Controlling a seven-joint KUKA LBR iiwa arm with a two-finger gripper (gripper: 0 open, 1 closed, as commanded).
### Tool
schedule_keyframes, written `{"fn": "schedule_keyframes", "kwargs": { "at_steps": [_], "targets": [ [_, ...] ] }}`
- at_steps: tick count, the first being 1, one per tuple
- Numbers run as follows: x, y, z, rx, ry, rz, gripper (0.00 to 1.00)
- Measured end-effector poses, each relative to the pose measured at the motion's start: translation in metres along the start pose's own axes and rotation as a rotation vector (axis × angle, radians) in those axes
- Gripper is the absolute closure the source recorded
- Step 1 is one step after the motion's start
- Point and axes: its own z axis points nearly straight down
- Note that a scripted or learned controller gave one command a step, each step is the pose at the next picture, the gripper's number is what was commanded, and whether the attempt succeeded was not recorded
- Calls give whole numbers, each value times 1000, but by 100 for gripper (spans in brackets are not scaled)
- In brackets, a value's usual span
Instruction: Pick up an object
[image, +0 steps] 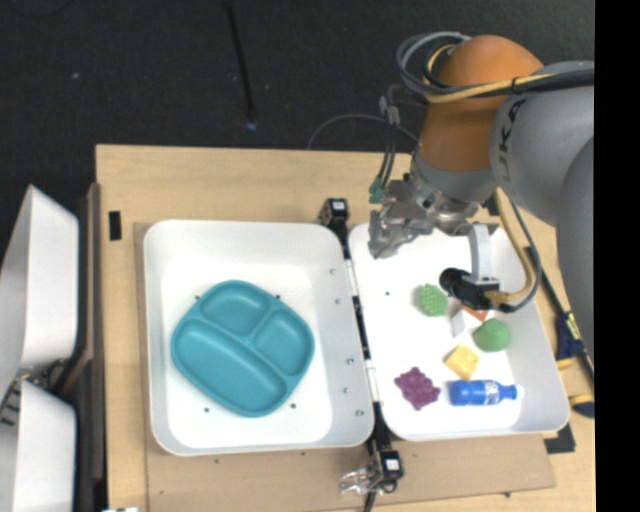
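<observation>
The pieces lie loose in the right bin (395, 400), well apart, so any can be taken singly: green berry (432, 300), green ball (491, 335), yellow block (461, 360), purple grapes (417, 386), blue bottle (480, 392); the gripper (390, 235) hangs over the bin's far corner, grasping nothing; open or clenched, I cannot tell; a teal tray (243, 346) fills the left bin (160, 300).

No readable text, labels, brands or numbers anywhere. The blue bottle (481, 392) in the right bin (530, 415) had a white band that might have been a label, but it was too small to read.
</observation>
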Motion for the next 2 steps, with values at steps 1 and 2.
{"fn": "schedule_keyframes", "kwargs": {
  "at_steps": [1, 2],
  "targets": [
    [41, -25, 9, 2, 1, -1, 100],
    [95, -36, 17, 0, 1, -2, 100]
  ]
}}
